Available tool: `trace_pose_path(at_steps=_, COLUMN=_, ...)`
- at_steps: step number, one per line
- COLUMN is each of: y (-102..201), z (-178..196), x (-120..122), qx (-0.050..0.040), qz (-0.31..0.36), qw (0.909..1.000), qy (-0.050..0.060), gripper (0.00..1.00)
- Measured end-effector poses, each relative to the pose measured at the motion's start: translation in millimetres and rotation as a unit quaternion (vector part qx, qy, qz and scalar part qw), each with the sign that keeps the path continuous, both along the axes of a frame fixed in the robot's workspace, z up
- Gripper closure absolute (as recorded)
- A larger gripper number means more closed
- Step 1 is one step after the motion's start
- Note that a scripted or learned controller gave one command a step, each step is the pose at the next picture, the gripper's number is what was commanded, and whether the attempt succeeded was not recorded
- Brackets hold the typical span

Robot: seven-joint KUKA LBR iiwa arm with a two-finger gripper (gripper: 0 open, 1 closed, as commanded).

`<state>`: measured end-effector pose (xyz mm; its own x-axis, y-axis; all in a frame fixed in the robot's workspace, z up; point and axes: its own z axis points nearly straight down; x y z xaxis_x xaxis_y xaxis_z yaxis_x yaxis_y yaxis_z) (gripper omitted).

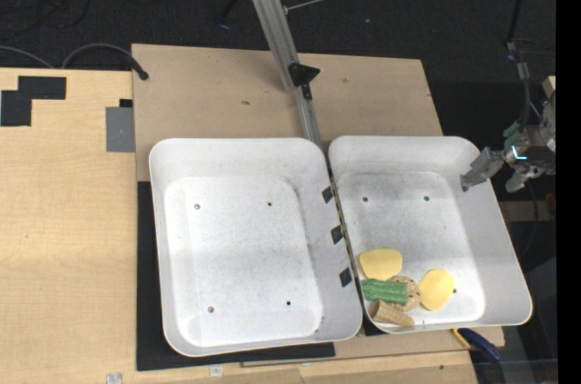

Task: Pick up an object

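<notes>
Several small objects lie bunched in the front corner of the right bin (472,228): a yellow rounded piece (379,263), a second yellow piece (437,288), a green block (385,290) and a tan piece (393,312). My gripper (496,181) hangs at the right bin's far right rim, well behind and to the right of the objects. Its two grey fingers stand apart, so it is open with nothing between them.
The left bin (168,192) sits beside the right one, with black clips along the shared wall. A slanted metal rail (272,19) rises behind the bins. Wooden bench surface extends to the left and behind.
</notes>
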<state>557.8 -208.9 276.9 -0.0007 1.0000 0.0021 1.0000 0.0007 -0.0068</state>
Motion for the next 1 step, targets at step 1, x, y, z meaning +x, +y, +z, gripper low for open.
trace_pose_path(at_steps=1, y=0.1, z=2.5, x=0.8, qx=-0.0006, qz=0.001, qw=1.0, qy=-0.002, gripper=0.0)
